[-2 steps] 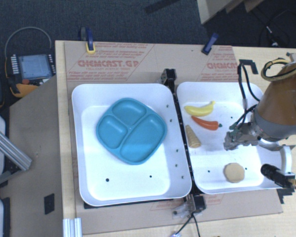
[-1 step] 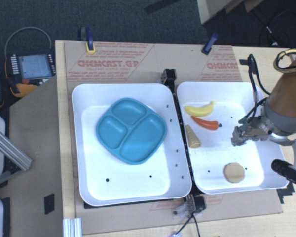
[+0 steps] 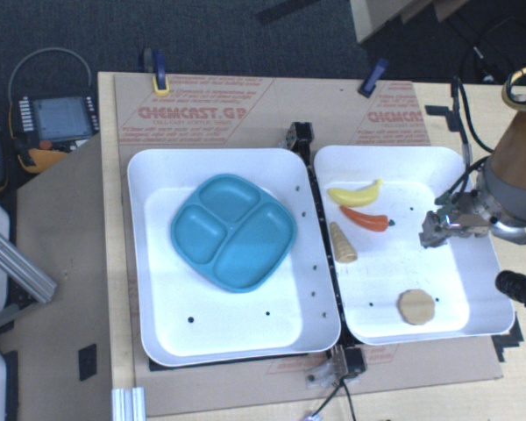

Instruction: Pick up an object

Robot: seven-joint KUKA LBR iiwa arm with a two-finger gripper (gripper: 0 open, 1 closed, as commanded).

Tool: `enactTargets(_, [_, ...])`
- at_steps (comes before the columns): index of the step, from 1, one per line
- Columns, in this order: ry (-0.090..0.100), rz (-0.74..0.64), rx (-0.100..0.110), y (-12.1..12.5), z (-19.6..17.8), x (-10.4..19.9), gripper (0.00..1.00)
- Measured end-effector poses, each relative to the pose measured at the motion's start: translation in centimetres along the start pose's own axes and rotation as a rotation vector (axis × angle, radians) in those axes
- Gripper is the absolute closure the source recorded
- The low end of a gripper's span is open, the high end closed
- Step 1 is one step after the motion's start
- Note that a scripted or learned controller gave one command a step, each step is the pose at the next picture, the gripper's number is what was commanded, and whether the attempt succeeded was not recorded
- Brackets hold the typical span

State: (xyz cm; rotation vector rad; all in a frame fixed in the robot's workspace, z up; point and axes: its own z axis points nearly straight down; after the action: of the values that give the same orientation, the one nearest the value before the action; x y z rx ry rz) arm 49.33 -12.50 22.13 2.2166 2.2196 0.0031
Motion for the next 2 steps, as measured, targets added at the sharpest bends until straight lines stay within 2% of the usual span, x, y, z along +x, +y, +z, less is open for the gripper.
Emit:
enactTargets(1, [0.0, 0.0, -0.001, -0.1, -6.3, -0.1, 1.0])
enactTargets(2, [0.001, -0.001, 0.002, 1.3, -5.9, 5.2, 1.0])
